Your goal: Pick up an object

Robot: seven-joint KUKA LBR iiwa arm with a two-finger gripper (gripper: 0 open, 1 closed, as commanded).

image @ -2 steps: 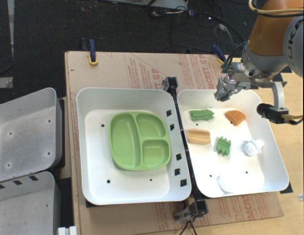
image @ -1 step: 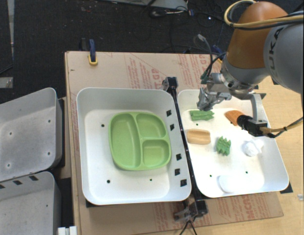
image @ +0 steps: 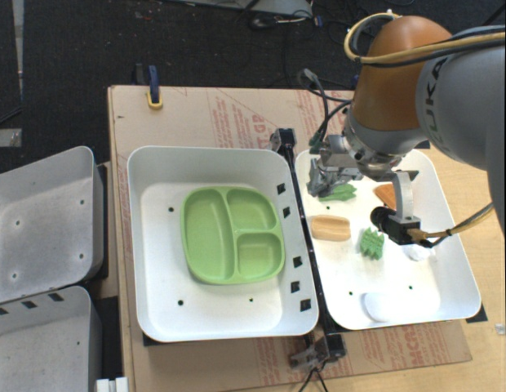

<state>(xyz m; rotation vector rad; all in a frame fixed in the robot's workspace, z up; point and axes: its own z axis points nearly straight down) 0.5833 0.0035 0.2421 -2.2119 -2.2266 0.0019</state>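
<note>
A robotics lab: a KUKA arm (image: 432, 80) enters from 3 o'clock over two white bins (image: 147, 178) on a cardboard-covered tabletop (image: 212, 113) (clamped at 11 o'clock), with loose cables (image: 277, 11) on dark carpet at 12 o'clock.

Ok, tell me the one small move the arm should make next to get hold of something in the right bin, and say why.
Probably a short, straight descent onto the green leafy toy piece. The gripper sits at the upper left of the right white bin, right over that piece, while the tan bread-roll-shaped toy and the small green ridged toy lie farther off. Nothing is seen between its fingers.
</note>
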